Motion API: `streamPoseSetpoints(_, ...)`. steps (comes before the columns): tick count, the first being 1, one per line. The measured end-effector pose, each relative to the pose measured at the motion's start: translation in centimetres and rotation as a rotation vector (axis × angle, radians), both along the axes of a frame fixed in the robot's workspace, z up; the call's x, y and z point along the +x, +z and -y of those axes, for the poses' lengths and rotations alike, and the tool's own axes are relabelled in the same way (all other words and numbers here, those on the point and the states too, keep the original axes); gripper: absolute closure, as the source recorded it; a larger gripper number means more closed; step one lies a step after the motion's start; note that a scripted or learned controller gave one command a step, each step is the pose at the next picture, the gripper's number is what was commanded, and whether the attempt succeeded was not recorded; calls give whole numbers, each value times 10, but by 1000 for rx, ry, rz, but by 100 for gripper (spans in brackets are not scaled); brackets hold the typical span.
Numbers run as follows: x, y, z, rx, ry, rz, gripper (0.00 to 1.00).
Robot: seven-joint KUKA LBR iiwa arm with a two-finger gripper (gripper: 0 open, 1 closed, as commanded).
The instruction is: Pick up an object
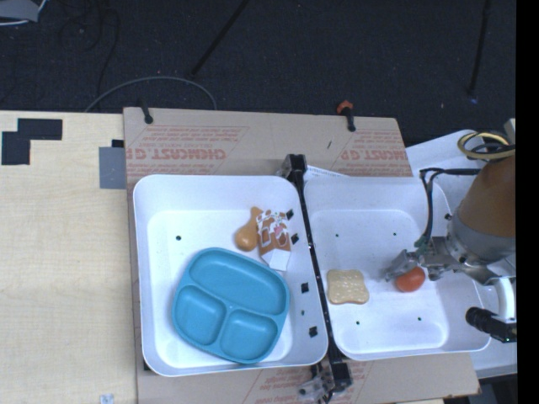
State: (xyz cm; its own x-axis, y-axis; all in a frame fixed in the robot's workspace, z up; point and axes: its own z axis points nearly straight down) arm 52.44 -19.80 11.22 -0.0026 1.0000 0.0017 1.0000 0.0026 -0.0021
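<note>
We see the two-finger gripper (410, 268) low in the right white bin (370, 343), at the bin's 3 o'clock side — jaws pinching a small round red-orange object (410, 281). At its 9 o'clock lies a flat tan toast-shaped piece (347, 287). The left white bin (160, 217) holds a blue three-compartment plastic tray (229, 304); at the tray's 12 o'clock, a small orange-and-white printed packet (265, 232).

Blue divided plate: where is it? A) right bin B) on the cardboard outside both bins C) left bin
C: the blue divided plate lies in the left bin, below an orange toy and a small carton.
</note>
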Motion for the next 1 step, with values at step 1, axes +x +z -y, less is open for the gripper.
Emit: streamPoseSetpoints(1,0,-26,-1,0,-3,-2,0)
